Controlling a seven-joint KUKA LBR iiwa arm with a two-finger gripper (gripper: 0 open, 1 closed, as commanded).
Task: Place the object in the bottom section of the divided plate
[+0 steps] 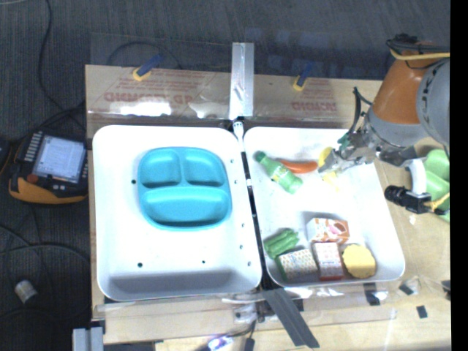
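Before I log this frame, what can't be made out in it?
- Gripper: small and blurred in the camera view above the right bin; its contents and contact with the orange carrot-like toy are unclear.
- Arm: cut off by the right edge.
- Patterned blocks in the pile: print too small to read.
- Blue divided plate: nothing visible in its sections, but shallow depth is hard to judge.

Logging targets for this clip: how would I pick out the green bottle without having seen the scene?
Look in the right bin, in its far half near the divider. The green bottle lies tilted there, touching an orange carrot. It is pale green with a white cap, unlike the darker green item among the near-side toys.
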